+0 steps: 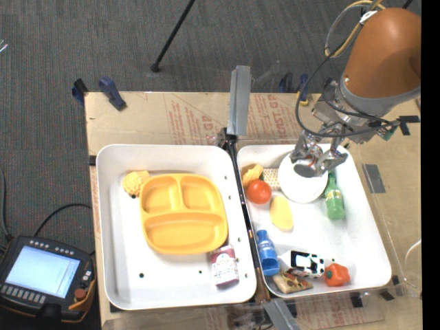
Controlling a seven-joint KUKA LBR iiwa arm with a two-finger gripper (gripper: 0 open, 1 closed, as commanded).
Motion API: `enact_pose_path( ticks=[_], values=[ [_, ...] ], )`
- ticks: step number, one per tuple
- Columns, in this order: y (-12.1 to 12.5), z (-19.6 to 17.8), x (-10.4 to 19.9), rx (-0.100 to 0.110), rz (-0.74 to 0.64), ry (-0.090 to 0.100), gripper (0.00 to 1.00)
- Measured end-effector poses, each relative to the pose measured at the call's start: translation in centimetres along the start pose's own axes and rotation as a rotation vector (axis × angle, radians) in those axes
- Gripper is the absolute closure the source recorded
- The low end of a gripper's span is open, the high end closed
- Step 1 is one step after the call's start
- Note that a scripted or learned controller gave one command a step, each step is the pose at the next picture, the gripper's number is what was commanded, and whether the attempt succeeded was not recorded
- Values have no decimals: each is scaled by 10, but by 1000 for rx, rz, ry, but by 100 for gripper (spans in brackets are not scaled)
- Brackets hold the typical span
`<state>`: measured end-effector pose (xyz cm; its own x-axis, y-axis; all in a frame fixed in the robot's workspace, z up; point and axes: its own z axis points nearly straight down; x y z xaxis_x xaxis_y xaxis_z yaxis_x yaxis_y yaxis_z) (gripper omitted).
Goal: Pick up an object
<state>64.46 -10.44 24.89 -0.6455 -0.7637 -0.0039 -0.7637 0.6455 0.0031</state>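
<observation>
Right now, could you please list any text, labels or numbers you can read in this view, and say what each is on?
Red print on the cardboard sheet under the bins: upside down, too blurred to read.
Small pink carton: label too small to read.
Pendant screen: nothing legible.

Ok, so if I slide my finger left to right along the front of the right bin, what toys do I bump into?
Small blue plastic bottle → flat brown sandwich toy → black-and-white cow toy → orange toy pepper.
</observation>
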Motion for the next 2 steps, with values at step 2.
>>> enact_pose_path(
  ticks=[2],
  values=[
    [-3, 28, 2, 4, 57, -1, 100]
  ],
)
